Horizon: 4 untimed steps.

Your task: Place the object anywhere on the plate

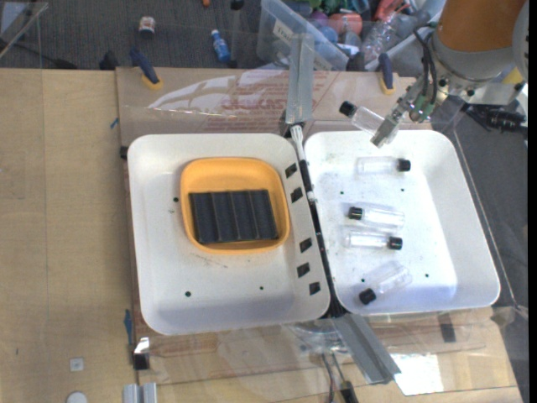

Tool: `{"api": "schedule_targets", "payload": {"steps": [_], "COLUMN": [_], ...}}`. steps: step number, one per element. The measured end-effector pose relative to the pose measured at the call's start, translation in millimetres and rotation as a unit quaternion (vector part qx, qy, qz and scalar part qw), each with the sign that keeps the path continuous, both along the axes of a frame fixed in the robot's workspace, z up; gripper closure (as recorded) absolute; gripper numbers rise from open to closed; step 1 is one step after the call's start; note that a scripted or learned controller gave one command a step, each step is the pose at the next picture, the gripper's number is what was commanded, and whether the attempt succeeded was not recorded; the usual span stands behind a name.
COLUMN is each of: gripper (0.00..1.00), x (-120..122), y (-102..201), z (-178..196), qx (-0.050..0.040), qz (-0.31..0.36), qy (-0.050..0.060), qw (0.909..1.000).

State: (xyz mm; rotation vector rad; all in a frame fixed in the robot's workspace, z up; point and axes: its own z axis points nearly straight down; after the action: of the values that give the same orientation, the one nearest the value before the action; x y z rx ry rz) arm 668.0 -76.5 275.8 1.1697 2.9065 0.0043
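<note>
Above the far edge of the right bin [470, 225], the gripper [388, 129] is hanging with a clear vial [359, 116] apparently pinched between its fingers; the glass is faint, so the hold looks narrow but is hard to confirm. The vial's black cap is pointing up-left, its long axis slanting toward the gripper. The plate [233, 173], orange with a dark ridged insert, is sitting in the left bin [155, 250], well to the left of the gripper and nearer the camera, past the divider. Four more vials [377, 215] are lying in the right bin. The arm [478, 15] is being cut off at the top edge.
</note>
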Motion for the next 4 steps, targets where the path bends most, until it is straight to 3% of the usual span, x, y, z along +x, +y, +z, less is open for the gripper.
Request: {"api": "schedule_targets", "payload": {"steps": [1, 2, 3, 4], "gripper": [1.0, 1.0, 1.0, 1.0], "x": [-8, -10, -8, -10], "y": [-17, -34, -75, -105], "z": [33, 78, 103, 154], "qx": [-0.0003, -0.0013, -0.0024, -0.0039], "qz": [0.015, 0.1, 0.139, 0.27], "qy": [0.0, -0.001, -0.001, -0.002], "qw": [0.9999, 0.995, 0.9902, 0.9628]}}
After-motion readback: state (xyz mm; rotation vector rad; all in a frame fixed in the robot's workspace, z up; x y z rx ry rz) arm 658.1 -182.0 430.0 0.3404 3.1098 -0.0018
